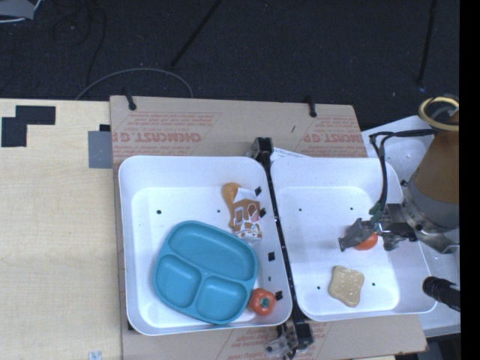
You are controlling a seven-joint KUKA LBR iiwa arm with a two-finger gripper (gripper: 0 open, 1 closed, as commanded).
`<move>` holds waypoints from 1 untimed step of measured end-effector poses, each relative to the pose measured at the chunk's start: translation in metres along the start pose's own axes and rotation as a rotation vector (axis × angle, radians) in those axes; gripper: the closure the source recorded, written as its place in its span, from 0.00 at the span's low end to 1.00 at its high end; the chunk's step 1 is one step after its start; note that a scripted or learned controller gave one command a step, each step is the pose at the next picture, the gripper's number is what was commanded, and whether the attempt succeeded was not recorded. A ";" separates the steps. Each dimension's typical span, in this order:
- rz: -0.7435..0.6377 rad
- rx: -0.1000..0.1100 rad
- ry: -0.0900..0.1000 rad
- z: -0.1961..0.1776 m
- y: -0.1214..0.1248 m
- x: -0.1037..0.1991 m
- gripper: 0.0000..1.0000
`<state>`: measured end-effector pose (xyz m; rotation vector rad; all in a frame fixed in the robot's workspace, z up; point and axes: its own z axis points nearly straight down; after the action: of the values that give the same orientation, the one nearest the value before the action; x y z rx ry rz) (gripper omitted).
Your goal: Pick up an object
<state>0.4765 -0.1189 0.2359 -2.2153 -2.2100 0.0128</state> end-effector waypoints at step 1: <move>-0.002 -0.010 -0.002 -0.005 0.002 0.000 0.00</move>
<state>0.4786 -0.1191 0.2408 -2.2189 -2.2183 0.0032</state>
